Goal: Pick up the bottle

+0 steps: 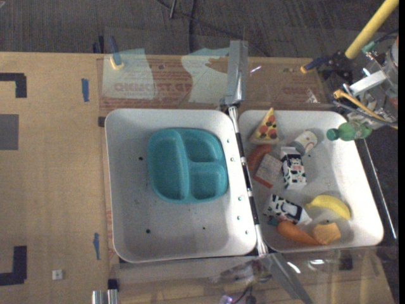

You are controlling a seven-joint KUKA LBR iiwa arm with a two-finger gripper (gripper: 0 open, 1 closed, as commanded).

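just green bottle (348,132) lying at right bin (370,189) rim

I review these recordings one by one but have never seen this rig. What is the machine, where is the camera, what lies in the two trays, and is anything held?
One camera looks down at a slant on a bench with two shallow white bins. The left bin holds a teal divided plate. The right bin holds toy food: a pizza slice, a banana, a carrot, plus small cartons. The robot arm reaches in from the right. A green bottle lies at that bin's upper right edge, just under the arm's end; whether it is gripped cannot be made out.
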